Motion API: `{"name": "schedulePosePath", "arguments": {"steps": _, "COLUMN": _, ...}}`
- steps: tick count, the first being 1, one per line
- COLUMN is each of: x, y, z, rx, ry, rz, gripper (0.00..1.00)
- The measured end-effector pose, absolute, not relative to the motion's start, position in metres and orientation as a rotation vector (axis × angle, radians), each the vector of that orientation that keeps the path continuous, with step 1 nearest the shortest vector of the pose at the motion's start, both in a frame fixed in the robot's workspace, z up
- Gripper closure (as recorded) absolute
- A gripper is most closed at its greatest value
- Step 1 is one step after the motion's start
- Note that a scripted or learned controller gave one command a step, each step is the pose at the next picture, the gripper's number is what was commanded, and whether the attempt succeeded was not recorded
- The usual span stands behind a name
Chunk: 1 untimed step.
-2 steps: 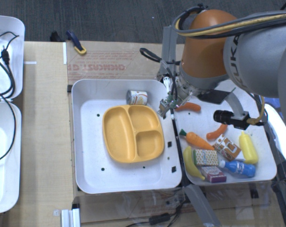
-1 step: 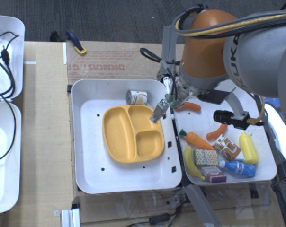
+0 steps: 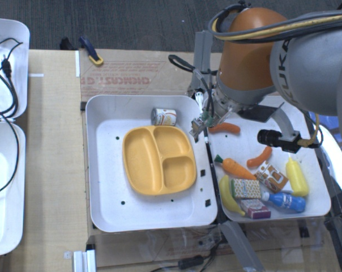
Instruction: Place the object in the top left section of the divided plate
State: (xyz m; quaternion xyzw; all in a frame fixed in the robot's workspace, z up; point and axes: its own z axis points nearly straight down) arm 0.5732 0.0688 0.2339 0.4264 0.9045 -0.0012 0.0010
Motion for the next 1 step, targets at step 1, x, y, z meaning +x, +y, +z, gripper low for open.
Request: {"name": "schedulePosePath", "arguments": {"steps": 1, "x": 0.5794, "y": 0.0955, "z": 0.2356, "rx": 0.997, "ry": 2.977, "rz": -0.001, "gripper": 1.0}}
